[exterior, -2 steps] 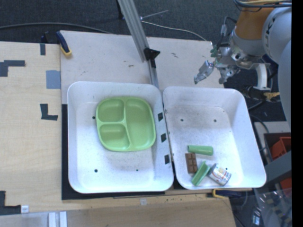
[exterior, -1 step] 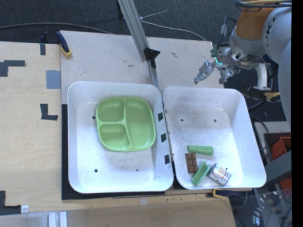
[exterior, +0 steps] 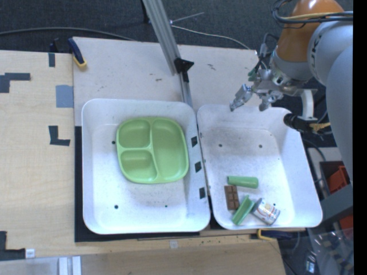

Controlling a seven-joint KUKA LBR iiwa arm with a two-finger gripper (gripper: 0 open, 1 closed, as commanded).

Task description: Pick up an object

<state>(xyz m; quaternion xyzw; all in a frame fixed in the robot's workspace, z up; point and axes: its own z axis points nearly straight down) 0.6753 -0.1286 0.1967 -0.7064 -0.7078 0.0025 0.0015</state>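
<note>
My gripper (exterior: pixel 250 100) hangs over the far rim of the right bin (exterior: pixel 298 153), open, with nothing between its fingers. Near that bin's front edge lie a green cylinder (exterior: pixel 242 181), a brown chocolate-like block (exterior: pixel 231 197), a green flat bar (exterior: pixel 242 209) and a small silver can (exterior: pixel 266 212), bunched together. They sit well in front of the gripper. In the left bin (exterior: pixel 97 171) rests a green divided plate (exterior: pixel 152 149).
A grey metal pole (exterior: pixel 163 30) slants across the bench behind the bins, ending at a black clamp (exterior: pixel 183 65) by the divider. A blue and yellow clamp (exterior: pixel 76 51) sits at the back left. Cables run behind the bench.
</note>
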